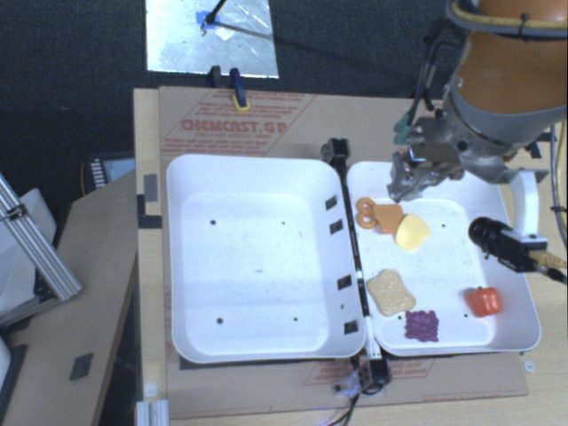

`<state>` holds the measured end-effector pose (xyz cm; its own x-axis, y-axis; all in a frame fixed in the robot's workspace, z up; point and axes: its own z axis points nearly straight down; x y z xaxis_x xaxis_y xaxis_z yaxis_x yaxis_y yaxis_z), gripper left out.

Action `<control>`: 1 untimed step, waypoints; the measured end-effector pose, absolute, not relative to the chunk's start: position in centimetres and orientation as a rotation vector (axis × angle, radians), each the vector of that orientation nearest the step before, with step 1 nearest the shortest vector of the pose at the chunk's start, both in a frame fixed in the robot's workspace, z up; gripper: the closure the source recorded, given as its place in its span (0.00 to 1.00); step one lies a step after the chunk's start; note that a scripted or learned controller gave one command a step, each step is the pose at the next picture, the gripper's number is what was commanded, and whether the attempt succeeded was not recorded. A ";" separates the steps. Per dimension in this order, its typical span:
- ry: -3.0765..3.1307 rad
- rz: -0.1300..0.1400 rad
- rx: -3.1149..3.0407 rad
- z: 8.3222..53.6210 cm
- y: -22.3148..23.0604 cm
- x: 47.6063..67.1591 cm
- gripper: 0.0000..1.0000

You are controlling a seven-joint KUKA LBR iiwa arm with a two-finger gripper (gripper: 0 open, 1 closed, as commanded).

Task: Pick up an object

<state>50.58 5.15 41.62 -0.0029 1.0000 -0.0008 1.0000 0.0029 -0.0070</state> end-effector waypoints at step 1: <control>-2.233 -0.008 -2.213 44.5 10.4 48.6 1.00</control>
<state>48.62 10.41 44.55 -0.0088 1.0000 0.0022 0.9999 0.0088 0.0050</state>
